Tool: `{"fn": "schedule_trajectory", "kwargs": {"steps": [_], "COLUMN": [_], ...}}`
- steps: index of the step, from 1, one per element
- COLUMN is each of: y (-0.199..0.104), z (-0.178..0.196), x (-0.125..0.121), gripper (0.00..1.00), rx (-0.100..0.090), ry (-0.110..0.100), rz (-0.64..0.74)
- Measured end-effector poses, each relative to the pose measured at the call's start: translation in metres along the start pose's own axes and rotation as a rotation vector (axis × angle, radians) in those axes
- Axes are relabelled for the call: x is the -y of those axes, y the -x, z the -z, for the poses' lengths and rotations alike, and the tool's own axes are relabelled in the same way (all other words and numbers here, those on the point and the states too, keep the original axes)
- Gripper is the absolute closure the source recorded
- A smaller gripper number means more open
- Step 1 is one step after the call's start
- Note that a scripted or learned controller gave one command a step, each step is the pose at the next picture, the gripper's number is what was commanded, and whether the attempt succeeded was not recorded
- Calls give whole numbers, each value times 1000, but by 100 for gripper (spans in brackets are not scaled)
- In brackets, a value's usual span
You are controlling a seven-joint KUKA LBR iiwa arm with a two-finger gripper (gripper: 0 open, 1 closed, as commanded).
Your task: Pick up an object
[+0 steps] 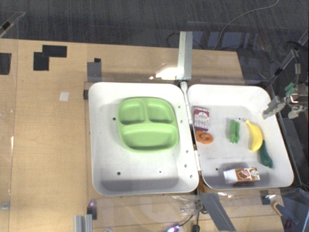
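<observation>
Camera view: gripper (281,106) state indiscernible at right bin (241,92) edge; carton (201,119) print unreadable.

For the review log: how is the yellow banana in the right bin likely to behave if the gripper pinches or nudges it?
The banana looks like smooth, glossy toy plastic, so it is probably light and may slip from a pinch. Its curved shape suggests it would pivot or rock when nudged. It lies close to the dark green item, which could get bumped.
</observation>
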State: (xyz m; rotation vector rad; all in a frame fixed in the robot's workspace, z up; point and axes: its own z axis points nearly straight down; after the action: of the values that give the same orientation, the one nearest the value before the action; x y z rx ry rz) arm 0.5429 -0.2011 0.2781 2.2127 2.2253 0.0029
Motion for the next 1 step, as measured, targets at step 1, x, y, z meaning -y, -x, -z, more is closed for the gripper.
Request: {"fn": "schedule_trajectory", "kwargs": {"steps": [1], "y": [4], "z": [-130], "x": [-24], "gripper": [0], "rx": [0], "ry": [-1], "rz": [-88]}}
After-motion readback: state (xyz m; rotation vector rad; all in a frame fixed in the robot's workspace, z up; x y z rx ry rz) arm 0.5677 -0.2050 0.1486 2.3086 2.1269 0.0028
